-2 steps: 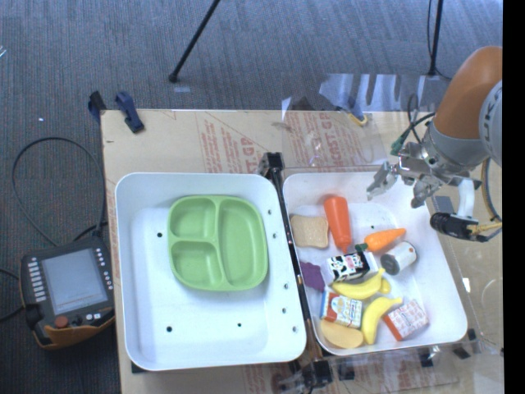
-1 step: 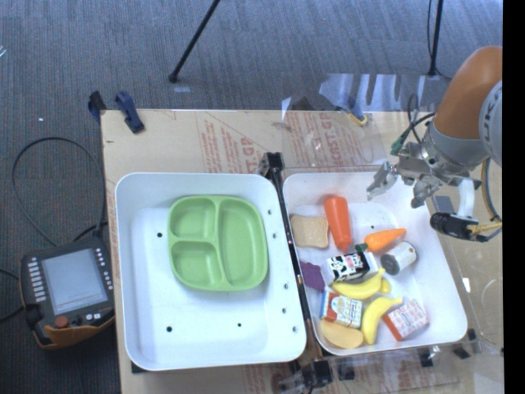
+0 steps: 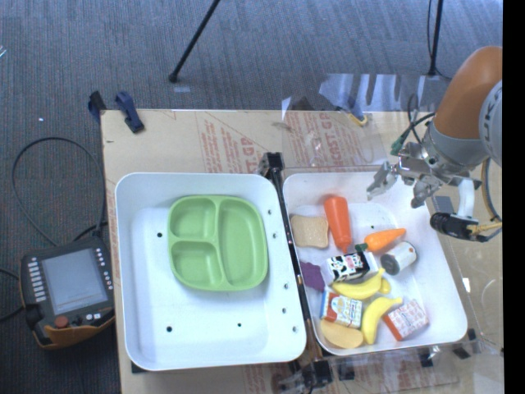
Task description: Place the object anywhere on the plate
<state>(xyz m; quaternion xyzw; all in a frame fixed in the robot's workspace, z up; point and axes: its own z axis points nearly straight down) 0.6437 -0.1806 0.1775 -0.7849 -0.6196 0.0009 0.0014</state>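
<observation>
- The green plate (image 3: 218, 242) lies in the left white bin (image 3: 143, 335). It has three parts: two small ones on its left side and one long one on its right.
- No toy food lies on the plate.
- The right white bin (image 3: 447, 290) sits just beside the left one. All the toy food is in it.
- An orange tube-shaped toy (image 3: 337, 222) lies near the top of that bin. A slice of toast (image 3: 309, 231) lies just to its left.
- A small carrot (image 3: 384, 239) lies to the right of the orange toy. A grey can (image 3: 399, 258) lies on its side just under the carrot.
- A little black and white milk carton (image 3: 350, 265) sits in the middle of the bin. A purple piece (image 3: 311, 275) lies to its left.
- Two yellow bananas (image 3: 367, 299) lie below the carton. A small white and orange box (image 3: 342, 309) lies just left of them.
- A tan round piece (image 3: 340, 333) lies at the bottom of the bin. A red and white box (image 3: 405, 319) lies to the right of the bananas.
- The end effector (image 3: 404, 183) hangs over the top right part of the right bin. Its two fingers are spread apart, and nothing is between them.
- The grey arm with its orange band (image 3: 469, 89) comes in from the right.
- Both bins rest on a tabletop (image 3: 205, 142) covered with brown board.
- A grey hand controller with a screen (image 3: 70, 286) lies on the carpet to the left.
</observation>
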